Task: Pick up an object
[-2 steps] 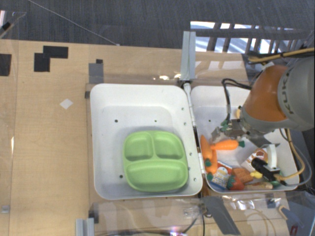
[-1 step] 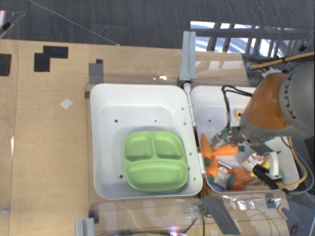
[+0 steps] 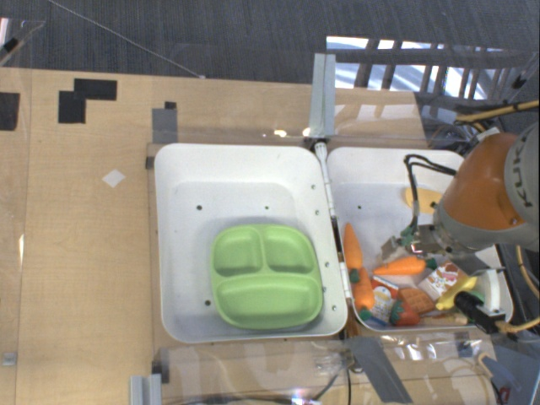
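Camera view: grey two-finger gripper (image 3: 411, 245) low in right white bin (image 3: 380, 175), just above orange plastic toy carrot (image 3: 399, 267) atop toy-food heap. Grip state: cannot tell. Carrot likely light, rigid, slick; pinch across thick middle.

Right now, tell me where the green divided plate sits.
The green divided plate lies in the left bin, toward its near edge and right wall, across the divider from the carrots in the right bin.
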### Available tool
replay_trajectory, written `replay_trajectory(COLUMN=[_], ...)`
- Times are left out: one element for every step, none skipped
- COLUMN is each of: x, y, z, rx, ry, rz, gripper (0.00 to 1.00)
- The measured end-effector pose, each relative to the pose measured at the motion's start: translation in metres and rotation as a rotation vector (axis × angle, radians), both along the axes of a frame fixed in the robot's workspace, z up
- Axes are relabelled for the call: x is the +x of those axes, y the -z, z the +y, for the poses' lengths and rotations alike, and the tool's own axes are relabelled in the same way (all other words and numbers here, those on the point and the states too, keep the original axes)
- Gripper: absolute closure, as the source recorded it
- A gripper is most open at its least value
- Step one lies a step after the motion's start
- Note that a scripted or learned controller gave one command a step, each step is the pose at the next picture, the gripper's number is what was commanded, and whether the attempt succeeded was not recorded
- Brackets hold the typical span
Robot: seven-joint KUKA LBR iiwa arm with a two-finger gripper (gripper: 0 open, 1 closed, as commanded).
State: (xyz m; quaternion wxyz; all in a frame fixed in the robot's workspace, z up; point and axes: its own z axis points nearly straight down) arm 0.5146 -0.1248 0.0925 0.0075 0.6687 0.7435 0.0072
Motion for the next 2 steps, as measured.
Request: replay_trajectory(x=[-0.008, -0.003], y=[0.000, -0.014], z=[-0.062, -0.060], rx=[-0.004, -0.006], ry=[0.058, 0.057], rz=[0.000, -0.015], gripper=[0.00, 1.00])
